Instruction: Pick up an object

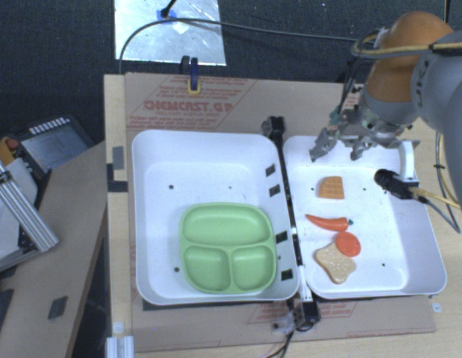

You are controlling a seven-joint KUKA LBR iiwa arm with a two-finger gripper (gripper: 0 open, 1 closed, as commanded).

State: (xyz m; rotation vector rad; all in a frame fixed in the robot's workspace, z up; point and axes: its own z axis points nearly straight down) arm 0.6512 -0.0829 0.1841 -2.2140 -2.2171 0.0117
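Gripper [337,149] spread open, two grey fingers pointing down and apart over the far edge of the right bin [421,241], nothing between them. One fingertip near the bin's far left corner, the other closer to the middle of the far edge. Above the fingers, a grey wrist block, then the orange band [401,54], then the thick grey arm [445,88] running off toward the right. Arm tilted, reaching in over the far right corner of the right bin. Black cables looped along the arm, one black connector [391,182] hanging over the bin's right edge. Inside the right bin, four small objects, all lying loose on the white floor, none touched by the gripper. One orange wedge-shaped piece [331,188] nearest the fingers, just below them, toward the far left part of the bin. One red chili pepper [328,221] with a green stem, lying crosswise near the bin's middle. One red round slice [348,244] just beside the pepper's stem end. One toast-shaped piece [335,264] touching or nearly touching the red slice, near the bin's near edge. Left bin [156,170] beside the right one, the two sharing a black-clipped seam. One green divided tray [227,247], three compartments, sitting in the left bin's near right corner. Both bins resting on one brown cardboard sheet [193,99] with red printing.
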